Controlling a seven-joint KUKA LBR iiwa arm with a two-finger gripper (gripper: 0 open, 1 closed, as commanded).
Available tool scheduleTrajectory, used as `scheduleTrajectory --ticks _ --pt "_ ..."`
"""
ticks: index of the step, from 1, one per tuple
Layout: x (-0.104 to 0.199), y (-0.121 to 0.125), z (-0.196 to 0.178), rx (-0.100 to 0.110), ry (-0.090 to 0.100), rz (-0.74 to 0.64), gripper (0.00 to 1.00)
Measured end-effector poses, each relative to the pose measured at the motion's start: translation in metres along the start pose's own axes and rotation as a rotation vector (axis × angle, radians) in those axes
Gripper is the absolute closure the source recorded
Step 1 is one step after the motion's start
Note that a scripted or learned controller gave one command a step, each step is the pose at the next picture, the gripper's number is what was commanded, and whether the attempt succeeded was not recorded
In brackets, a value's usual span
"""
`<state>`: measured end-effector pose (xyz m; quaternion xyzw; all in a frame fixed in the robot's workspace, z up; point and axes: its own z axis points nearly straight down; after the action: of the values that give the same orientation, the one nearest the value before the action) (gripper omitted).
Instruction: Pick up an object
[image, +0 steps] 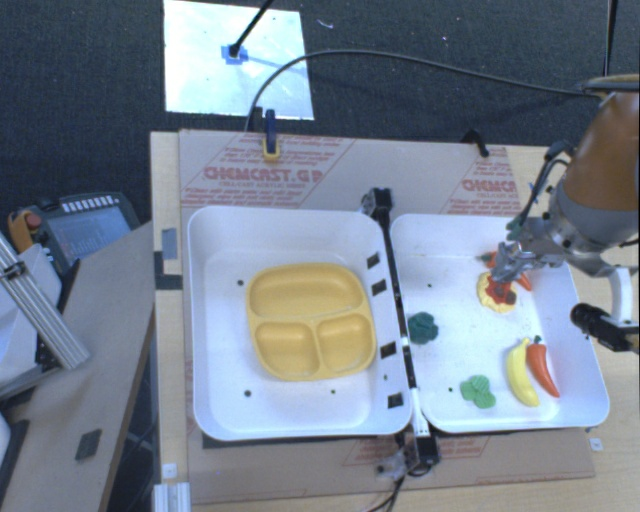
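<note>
- In the camera view, the arm (605, 160) — grey, with an orange band above the wrist — reached in from the right and hung over the right bin (440, 260).
- The gripper (507, 268) pointed down at the upper right part of that bin; whether it was released or clenched could not be told from this slant.
- Directly under the gripper lay a small yellow and red toy food piece (497, 293), with a reddish bit showing just beside the tip; it could not be told if the gripper touched it, and nothing was clearly seen grasped.
- Below the gripper, toward the near edge of the bin, a yellow banana (518, 372) lay with an orange-red carrot (543, 368) touching its right side.
- Down and to the left of the gripper sat a dark green leafy piece (422, 326), close to the divider between the bins.
- A brighter green leafy piece (477, 391) lay further down, just left of the banana — well apart from the gripper.
- Far to the left of the gripper, the left bin (220, 250) held a yellow divided tray (308, 320) with three compartments.
- Both bins rested on a brown cardboard sheet (300, 170) on the bench.
</note>
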<state>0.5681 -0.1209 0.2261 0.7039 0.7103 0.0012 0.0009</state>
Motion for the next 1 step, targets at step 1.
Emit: scheduleTrajectory --ticks 1 --pt "0.0503 -0.0039 -0.01 0.001 0.0 0.001 1.0"
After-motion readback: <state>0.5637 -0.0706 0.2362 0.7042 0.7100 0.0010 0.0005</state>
